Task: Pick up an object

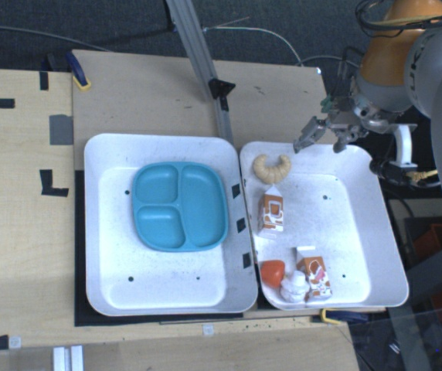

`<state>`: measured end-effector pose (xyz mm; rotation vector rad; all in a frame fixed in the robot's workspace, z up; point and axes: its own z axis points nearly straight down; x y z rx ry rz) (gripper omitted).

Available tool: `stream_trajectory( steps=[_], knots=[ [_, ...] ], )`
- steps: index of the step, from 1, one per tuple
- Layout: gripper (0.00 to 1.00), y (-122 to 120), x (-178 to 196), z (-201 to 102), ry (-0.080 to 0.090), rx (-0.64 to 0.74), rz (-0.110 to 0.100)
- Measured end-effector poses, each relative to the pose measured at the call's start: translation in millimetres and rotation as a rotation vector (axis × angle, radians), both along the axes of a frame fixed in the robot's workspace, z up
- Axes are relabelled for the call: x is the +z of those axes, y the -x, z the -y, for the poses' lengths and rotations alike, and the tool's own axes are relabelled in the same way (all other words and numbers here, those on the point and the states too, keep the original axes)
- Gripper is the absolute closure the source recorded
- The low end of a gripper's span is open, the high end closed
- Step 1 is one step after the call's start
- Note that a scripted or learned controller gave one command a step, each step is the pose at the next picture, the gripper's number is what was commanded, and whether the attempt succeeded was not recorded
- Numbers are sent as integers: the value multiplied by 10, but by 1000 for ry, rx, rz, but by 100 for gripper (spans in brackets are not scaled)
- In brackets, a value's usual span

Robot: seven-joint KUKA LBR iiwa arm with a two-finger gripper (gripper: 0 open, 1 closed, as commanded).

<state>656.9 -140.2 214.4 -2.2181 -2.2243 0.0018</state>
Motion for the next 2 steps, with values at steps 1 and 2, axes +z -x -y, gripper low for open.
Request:
stream_trajectory(
  steps=[1,2],
  knots=[
    [0,1,0,1,0,0,0],
    [0,113,-542,18,0,-1,-6]
  ],
)
